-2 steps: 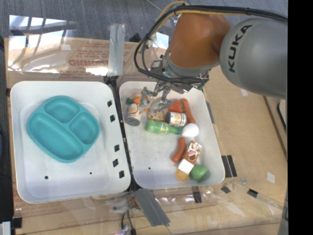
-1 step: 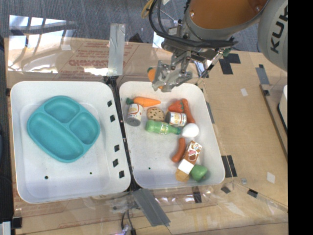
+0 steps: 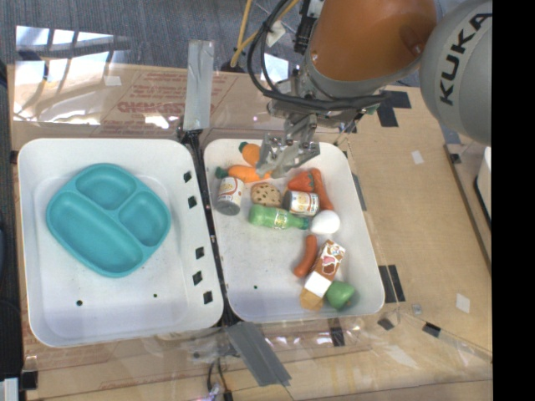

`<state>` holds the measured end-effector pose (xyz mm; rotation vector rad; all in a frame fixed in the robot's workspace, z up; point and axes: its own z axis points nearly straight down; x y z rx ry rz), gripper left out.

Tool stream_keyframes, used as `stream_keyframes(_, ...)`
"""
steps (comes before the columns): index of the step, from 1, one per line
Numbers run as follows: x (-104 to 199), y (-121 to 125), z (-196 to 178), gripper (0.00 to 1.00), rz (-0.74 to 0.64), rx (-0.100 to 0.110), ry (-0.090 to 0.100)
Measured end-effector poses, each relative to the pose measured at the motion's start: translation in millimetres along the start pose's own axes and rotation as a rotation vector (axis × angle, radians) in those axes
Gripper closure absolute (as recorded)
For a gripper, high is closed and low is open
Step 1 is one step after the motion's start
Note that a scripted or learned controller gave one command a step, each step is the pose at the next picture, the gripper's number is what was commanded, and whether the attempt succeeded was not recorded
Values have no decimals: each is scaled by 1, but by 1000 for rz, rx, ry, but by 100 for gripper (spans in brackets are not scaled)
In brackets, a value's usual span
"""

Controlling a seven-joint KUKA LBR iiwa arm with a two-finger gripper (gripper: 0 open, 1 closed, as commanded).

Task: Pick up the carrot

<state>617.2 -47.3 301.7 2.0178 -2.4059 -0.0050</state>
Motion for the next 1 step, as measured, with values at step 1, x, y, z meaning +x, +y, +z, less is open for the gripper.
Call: stream_keyframes(1, -27, 80, 105, 100, 11, -7, 0)
